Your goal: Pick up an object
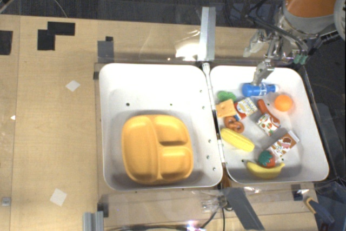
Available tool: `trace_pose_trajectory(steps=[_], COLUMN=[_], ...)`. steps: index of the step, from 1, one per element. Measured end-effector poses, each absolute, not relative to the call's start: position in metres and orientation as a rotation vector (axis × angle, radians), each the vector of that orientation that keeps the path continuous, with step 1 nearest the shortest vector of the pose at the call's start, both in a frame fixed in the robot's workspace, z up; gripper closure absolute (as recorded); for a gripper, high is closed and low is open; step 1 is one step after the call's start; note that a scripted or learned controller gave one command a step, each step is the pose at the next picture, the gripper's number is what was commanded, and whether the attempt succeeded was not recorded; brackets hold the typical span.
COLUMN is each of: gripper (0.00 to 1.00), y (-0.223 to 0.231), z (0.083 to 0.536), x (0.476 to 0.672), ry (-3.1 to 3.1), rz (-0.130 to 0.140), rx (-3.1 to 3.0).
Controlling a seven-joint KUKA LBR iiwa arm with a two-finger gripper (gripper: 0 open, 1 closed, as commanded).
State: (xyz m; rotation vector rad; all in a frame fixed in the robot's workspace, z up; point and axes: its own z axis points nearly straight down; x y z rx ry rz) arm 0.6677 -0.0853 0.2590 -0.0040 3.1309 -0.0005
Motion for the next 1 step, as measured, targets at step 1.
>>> trace_pose_trajectory(steps=[1], gripper=[0.00], y=[0.0177], z=[0.1849], x=[0.6695], ry=[3.122], rz=[0.006], rx=[0.302])
